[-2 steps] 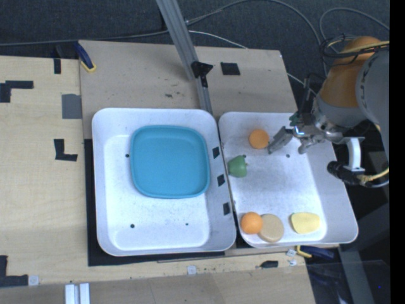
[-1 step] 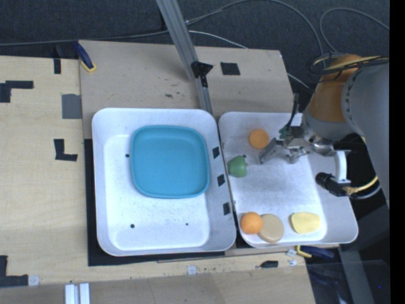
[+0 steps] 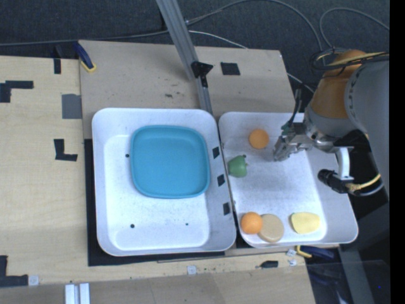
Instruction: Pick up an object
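Observation:
My gripper (image 3: 283, 151) hangs over the right bin (image 3: 285, 177), near its back half, with nothing visible between its fingers. An orange ball (image 3: 258, 139) lies just left of the gripper, apart from it. A green pepper-like piece (image 3: 238, 166) sits at the bin's left wall. Along the front edge lie a second orange ball (image 3: 251, 222), a tan round piece (image 3: 272, 228) and a yellow piece (image 3: 305, 222).
The left bin (image 3: 114, 227) holds a blue square plate (image 3: 169, 161). A grey slanted pole (image 3: 183, 43) runs down to the gap between the bins. The arm's body (image 3: 354, 106) covers the right bin's right side.

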Robot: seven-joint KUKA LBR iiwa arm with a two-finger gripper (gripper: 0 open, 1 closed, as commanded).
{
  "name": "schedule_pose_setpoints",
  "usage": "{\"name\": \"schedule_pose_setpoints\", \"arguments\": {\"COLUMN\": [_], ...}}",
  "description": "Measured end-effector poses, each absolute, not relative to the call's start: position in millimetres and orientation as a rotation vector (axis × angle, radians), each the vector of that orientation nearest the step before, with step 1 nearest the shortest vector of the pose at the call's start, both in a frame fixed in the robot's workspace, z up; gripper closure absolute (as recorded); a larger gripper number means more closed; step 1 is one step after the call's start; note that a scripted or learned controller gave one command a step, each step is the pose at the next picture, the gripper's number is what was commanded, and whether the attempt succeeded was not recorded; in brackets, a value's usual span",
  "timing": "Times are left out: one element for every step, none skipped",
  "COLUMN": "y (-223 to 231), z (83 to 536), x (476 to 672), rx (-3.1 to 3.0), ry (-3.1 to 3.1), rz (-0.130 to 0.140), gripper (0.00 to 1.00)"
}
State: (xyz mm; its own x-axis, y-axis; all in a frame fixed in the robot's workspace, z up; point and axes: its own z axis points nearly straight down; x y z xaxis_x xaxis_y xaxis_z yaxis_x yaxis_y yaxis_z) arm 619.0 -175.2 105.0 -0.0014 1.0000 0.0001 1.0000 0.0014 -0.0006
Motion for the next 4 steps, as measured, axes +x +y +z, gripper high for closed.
{"name": "schedule_pose_setpoints", "arguments": {"y": [-169.4, -166.1, -166.0, -113.3], "z": [164.9, 226.6, 260.8, 259.9], "x": [624.3, 622.0, 622.5, 622.6], "rx": [-2.223, -2.224, -2.223, -2.216], "ry": [-2.225, -2.225, -2.224, -2.226], "rz": [-0.004, -0.004, -0.002, -0.001], "gripper": [1.00, 1.00, 1.00, 1.00]}}
